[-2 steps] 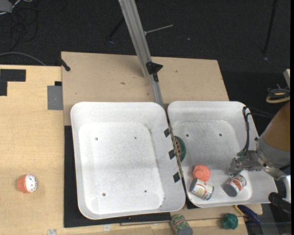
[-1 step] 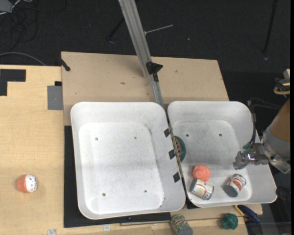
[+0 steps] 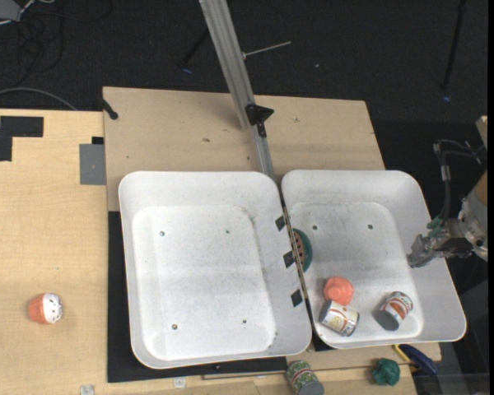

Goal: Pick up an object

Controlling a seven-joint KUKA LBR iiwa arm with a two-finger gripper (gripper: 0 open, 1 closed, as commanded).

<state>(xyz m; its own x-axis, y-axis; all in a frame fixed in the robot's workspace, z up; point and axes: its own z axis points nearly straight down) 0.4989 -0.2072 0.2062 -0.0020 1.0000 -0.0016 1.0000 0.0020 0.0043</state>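
Two small printed cans, toppled.

Light wooden bench fills left and centre of frame. Two shallow white bins lie side by side on it: left bin, right bin. Orange-white ball at lower left on bare wood. Small can and green object along bottom edge.

I see an orange-and-white ball near the bench's left edge, a green lump and a small can at its front edge.
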